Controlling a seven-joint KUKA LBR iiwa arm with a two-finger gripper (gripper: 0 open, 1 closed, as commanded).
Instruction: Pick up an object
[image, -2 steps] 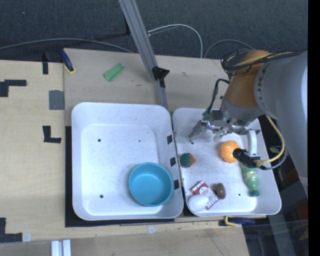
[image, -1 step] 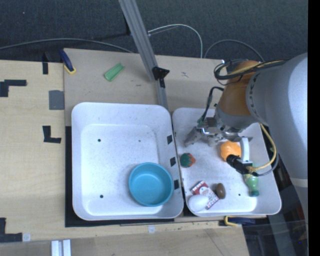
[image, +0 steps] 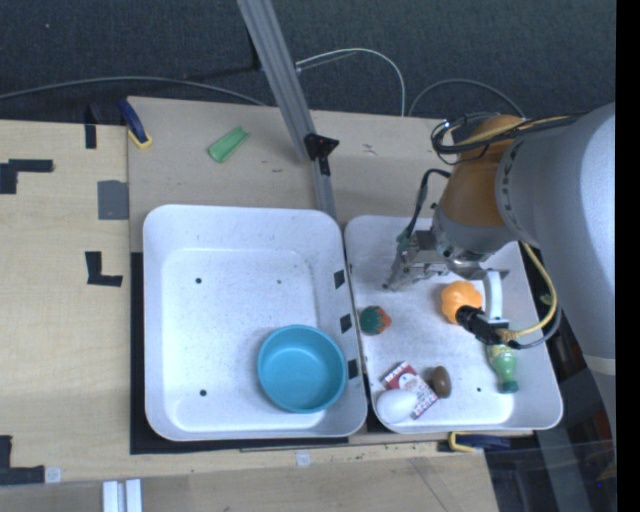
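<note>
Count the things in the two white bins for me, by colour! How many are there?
Blue: 1, bowl
Teal: 1, small ball
Orange: 1, round thing
Red and white: 1, packet
White: 1, egg shape
Brown: 1, small lump
Green: 1, little bottle
Total: 7

Two bins stand side by side. In the left bin (image: 200, 260) a bowl (image: 301, 367) lies at the lower right. In the right bin (image: 540, 395), a ball (image: 375, 319) lies left, a carton (image: 408, 385) low, the gripper (image: 400, 272) at the upper middle.
</note>
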